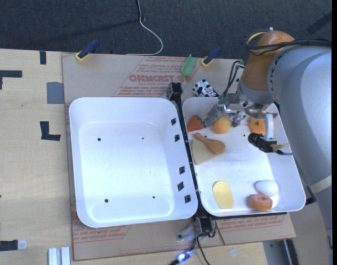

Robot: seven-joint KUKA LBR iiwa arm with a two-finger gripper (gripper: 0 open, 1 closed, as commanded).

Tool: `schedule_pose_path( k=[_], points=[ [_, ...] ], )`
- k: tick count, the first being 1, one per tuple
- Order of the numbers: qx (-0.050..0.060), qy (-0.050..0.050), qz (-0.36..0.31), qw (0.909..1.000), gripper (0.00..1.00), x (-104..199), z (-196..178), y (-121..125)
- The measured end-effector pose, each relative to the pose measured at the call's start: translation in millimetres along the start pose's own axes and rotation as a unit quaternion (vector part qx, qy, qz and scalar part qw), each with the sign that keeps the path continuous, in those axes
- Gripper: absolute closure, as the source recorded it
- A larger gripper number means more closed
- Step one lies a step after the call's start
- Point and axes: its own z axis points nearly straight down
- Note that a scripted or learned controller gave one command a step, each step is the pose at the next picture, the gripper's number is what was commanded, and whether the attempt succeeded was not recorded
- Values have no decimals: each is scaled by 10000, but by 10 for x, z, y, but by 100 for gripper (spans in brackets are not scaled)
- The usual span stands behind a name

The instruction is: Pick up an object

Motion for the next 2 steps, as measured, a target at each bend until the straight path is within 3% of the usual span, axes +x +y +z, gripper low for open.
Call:
schedule_pose_path(
  k=[1,2],
  points=[
    [-1,45,-16,10000,100,45,-105,14],
    [28,85,-37,10000,100,827,-1028,-443]
  ],
)
